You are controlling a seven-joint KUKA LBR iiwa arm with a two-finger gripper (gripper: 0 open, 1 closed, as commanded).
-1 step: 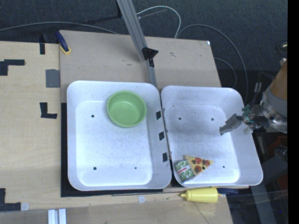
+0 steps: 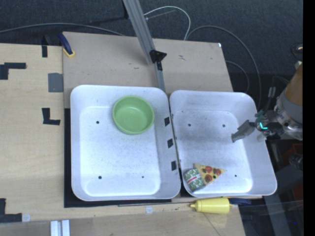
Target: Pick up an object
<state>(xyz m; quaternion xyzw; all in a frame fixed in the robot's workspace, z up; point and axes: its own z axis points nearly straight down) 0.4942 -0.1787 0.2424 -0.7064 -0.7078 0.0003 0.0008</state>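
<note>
A green bowl [image 2: 133, 114] stands upright in the left bin [image 2: 86, 181], toward its back. In the right bin [image 2: 246, 102], at the front left corner, a toy pizza slice [image 2: 210, 172] lies next to a small green and white packet [image 2: 193, 179]. My gripper [image 2: 241, 132] hangs over the right side of the right bin, well apart from the pizza slice and packet, and I see nothing held in it.
A yellow squeeze bottle [image 2: 212, 205] lies on the bench just outside the right bin's front rim. A grey pole [image 2: 140, 23] slants in from the top toward the seam between the bins. Cables run behind the right bin.
</note>
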